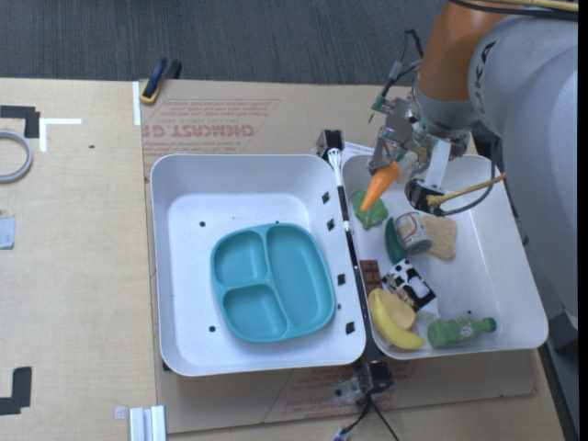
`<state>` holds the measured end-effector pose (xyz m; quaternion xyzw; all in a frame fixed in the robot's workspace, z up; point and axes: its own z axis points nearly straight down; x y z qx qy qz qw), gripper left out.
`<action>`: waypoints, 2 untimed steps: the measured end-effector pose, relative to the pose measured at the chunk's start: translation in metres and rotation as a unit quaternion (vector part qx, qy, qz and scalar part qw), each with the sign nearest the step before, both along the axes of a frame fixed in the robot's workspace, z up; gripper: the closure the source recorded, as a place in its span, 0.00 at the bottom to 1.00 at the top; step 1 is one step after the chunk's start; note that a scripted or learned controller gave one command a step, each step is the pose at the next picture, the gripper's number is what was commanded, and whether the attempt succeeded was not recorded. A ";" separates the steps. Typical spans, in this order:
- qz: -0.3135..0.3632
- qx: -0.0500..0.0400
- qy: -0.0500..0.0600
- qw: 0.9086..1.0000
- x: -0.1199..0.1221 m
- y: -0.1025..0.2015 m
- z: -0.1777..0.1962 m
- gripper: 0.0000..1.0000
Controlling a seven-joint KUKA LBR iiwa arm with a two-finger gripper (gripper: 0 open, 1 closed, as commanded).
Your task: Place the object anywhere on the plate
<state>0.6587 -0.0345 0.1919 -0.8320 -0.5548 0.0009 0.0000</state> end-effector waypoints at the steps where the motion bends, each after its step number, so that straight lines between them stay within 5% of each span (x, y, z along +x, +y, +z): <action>1: -0.035 0.000 0.001 0.999 -0.053 0.076 0.022 1.00; 2: -0.060 0.000 0.001 0.998 -0.096 0.135 0.022 1.00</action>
